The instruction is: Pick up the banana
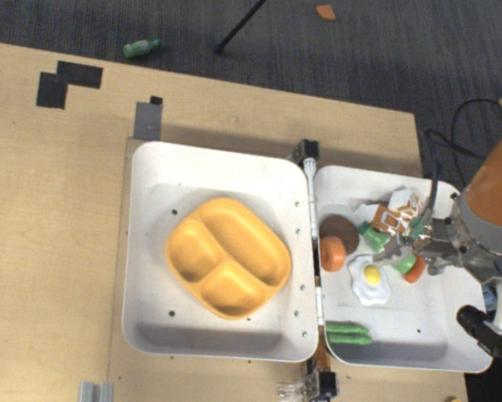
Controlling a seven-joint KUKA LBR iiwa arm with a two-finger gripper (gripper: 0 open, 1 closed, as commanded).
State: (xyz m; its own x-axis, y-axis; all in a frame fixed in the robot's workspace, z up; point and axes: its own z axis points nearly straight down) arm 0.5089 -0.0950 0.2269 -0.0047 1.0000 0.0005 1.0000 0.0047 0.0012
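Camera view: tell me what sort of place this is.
Probably a robot lab: a wooden bench bears two white bins, one with a yellow divided tray, one with toy food like a fried egg.

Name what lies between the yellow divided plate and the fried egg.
In the camera view: the bins' adjoining rims, then a round orange toy food just before the fried egg.

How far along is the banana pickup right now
Nothing looks done yet. No banana can be made out among the toy food in the right bin. The gripper sits low over that pile, near the fried egg. Finding, grasping and lifting are all left.
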